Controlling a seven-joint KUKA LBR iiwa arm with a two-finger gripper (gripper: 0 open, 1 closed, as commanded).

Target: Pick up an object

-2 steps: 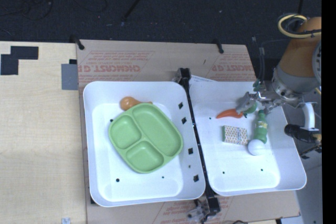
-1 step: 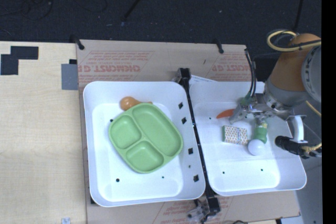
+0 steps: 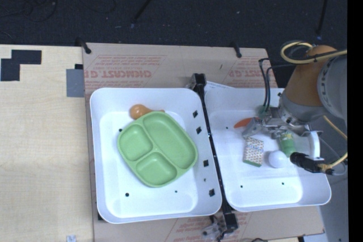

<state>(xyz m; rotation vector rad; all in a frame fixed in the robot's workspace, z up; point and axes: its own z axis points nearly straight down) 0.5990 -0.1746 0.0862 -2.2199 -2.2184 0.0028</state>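
left bin (image 3: 108, 122) holds a green divided plate (image 3: 157, 148), an orange piece (image 3: 138, 111) peeking out at its upper left. in the right bin (image 3: 255, 192): small orange bit (image 3: 243, 121), patterned packet (image 3: 254, 151), white ball (image 3: 277, 159), green item (image 3: 286, 143). pincer (image 3: 271, 126) low over them; its grip, can't tell.

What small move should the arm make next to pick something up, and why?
Probably a short descent onto the patterned pouch. The gripper sits in the right bin just above that pouch, with a white ball and a green object close beside it, so the pouch looks like the nearest target. Nothing shows between the fingers yet.
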